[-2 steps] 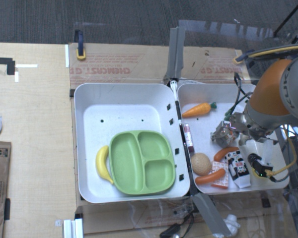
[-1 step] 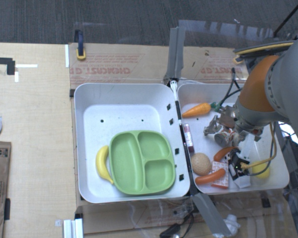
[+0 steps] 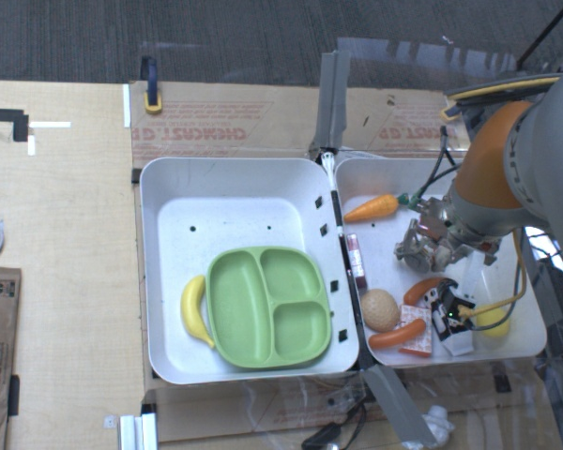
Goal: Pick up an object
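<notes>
Hovering in the right bin (image 3: 535, 340), the gripper (image 3: 420, 249) cannot be judged. The carrot (image 3: 372, 208), at eleven o'clock, seems light, stiff; mid-body grasp advised.

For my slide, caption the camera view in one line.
Gripper low in right bin near carrot; left bin holds green tray and banana.

A single grey robot arm (image 3: 544, 148) is reaching in from the right side of the camera view, its thick body angling downward and to the left. A broad orange band (image 3: 488, 162) is wrapping the arm just above the wrist. Below the band, the metallic pincer (image 3: 420, 248) is pointing down and leftward, hanging low. Dark cables are trailing along the wrist.
</notes>
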Controlling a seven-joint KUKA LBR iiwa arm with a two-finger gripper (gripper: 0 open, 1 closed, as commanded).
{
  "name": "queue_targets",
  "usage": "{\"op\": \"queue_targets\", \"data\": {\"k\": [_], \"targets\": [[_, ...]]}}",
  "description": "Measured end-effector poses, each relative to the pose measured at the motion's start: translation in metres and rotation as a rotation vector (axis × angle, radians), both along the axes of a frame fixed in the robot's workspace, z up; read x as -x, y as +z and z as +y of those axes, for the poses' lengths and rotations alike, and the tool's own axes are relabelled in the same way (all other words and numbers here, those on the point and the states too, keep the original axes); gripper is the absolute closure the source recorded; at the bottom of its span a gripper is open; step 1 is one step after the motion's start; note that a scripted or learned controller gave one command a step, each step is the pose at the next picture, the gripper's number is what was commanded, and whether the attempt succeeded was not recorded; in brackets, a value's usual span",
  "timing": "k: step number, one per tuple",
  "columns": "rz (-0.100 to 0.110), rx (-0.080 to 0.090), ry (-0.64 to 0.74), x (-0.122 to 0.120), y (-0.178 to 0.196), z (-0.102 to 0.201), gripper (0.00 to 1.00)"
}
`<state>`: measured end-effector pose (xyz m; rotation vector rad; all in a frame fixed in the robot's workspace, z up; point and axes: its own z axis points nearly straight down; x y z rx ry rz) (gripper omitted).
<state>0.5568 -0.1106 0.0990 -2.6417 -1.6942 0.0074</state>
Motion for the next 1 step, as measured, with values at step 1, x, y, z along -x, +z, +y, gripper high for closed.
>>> {"op": "queue_targets", "data": {"k": [1], "targets": [[-0.003,0.001,0.172,-0.0474,0.0917,0.0391,1.0]]}}
